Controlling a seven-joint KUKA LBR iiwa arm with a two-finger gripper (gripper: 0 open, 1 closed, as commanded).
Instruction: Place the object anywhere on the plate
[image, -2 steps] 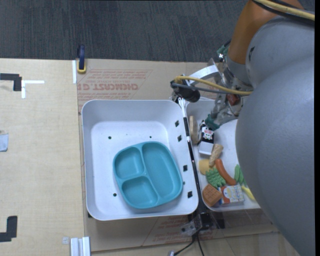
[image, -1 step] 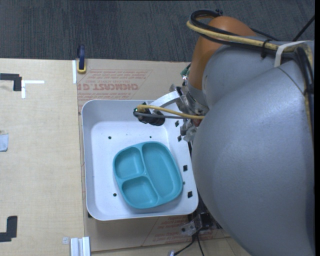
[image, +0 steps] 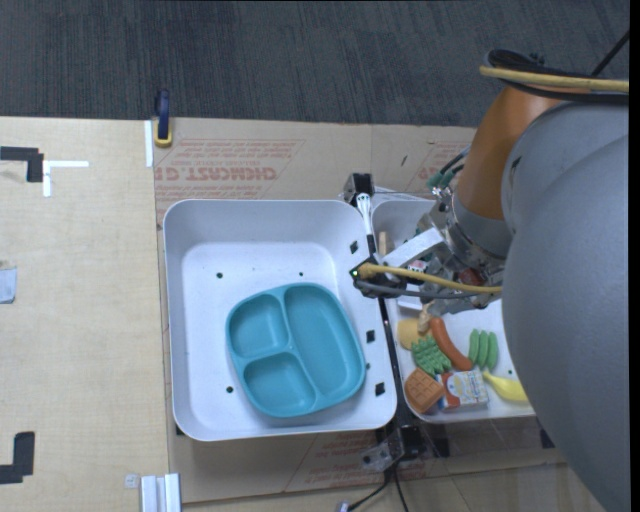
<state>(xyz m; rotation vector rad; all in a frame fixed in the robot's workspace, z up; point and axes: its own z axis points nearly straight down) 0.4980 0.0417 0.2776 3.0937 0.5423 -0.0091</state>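
A teal plate (image: 295, 348) with three compartments lies in the left white bin (image: 190, 300); nothing rests on it. My gripper (image: 447, 285) hangs low over the back part of the right bin (image: 392, 215), under the grey arm and orange band. Toy foods lie just in front of it: a pale yellow piece (image: 407, 331), a red-orange sausage (image: 452, 347), a green ridged piece (image: 430, 357), green pea pods (image: 483, 348), a brown waffle (image: 421, 391), a small white and red carton (image: 466, 388) and a yellow banana (image: 508, 388). The arm hides much of that bin.
The two bins share a thin wall (image: 385, 340) between the plate and the toys. Cardboard (image: 230, 165) lies under the bins on the wooden bench (image: 80, 330). A blue and yellow clamp (image: 162, 118) sits at the cardboard's back left corner.
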